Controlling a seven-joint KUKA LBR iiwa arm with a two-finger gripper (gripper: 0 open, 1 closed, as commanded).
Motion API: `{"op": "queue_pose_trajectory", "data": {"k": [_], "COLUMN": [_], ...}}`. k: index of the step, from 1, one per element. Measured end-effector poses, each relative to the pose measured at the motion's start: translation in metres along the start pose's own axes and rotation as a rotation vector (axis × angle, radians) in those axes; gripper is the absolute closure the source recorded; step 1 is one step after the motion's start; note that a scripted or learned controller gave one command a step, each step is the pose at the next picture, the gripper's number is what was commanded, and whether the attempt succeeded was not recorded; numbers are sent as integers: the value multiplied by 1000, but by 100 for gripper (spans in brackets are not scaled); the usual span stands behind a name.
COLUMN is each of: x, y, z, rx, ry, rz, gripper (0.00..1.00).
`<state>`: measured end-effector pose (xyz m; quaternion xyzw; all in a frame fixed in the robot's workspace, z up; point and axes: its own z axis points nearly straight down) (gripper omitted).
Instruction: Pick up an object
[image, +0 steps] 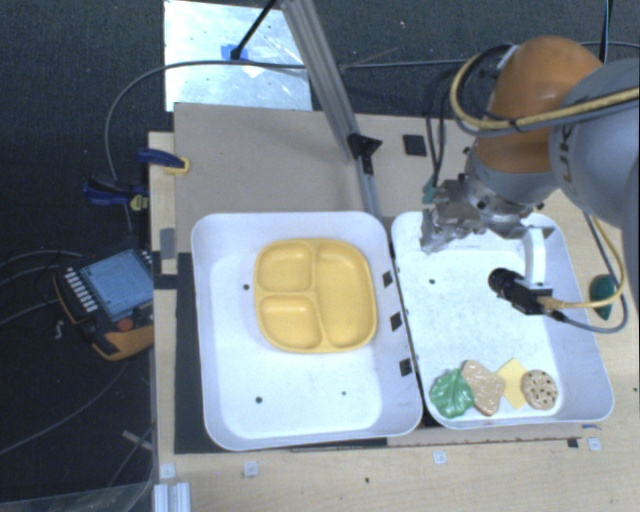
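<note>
Tool (438, 238) seemingly empty above right bin (575, 330).

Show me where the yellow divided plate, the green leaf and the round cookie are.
yellow divided plate (316, 296): camera view, centre ridge.
green leaf (451, 393): camera view, middle of leaf.
round cookie (539, 389): camera view, centre of its top.

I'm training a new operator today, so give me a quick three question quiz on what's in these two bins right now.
1. True or false: the yellow divided plate lies in the right bin.
2. How many food pieces lie along the right bin's near edge?
3. Multiple choice: the gripper hangs over the right bin's A) far left corner, B) near right corner, C) the left bin.

Key: 1. False, it lies in the left bin. 2. Four: green leaf, toast, cheese, cookie. 3. A.
</note>
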<state>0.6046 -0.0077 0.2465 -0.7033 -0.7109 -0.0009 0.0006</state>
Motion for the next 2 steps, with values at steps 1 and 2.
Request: {"op": "queue_pose_trajectory", "data": {"k": [1, 2], "x": [61, 109], "y": [-11, -35], "z": [3, 1], "rx": [1, 2], "ry": [0, 0], "rz": [-1, 0], "gripper": [100, 100]}}
